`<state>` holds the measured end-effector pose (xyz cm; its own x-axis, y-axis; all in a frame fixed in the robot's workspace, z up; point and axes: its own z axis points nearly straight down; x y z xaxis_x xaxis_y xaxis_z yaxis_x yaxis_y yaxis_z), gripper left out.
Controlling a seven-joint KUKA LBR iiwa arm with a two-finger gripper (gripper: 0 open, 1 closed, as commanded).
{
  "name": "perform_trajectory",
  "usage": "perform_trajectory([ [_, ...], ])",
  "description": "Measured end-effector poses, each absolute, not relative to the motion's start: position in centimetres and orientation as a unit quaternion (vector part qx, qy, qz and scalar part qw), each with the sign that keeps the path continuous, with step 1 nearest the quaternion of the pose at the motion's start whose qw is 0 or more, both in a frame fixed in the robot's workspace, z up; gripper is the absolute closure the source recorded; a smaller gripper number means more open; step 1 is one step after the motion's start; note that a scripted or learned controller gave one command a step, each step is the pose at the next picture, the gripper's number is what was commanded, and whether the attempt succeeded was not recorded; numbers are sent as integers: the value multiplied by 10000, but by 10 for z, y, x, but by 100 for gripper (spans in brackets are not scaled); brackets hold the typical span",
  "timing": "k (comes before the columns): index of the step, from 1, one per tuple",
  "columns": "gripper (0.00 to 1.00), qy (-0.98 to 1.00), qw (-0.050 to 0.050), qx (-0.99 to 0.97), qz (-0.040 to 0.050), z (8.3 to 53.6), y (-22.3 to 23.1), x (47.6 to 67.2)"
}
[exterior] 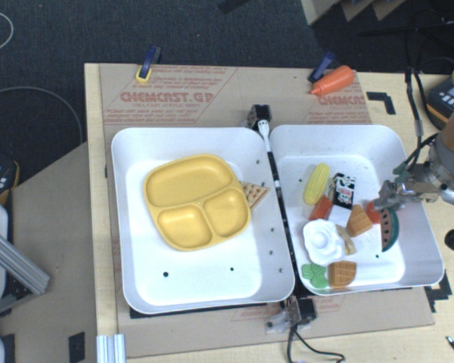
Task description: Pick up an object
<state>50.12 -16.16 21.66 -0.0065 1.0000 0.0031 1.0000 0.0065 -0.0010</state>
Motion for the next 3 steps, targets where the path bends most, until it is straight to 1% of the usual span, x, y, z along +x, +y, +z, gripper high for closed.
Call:
perform_trajectory([
  [1,100,-7093,22,-7049,-5,209,-107,514],
  [2,100,-7096,5,-7046,-13,212,-52,522],
  [3,100,-7085,-10,-7057,-12,218,-30,537],
])
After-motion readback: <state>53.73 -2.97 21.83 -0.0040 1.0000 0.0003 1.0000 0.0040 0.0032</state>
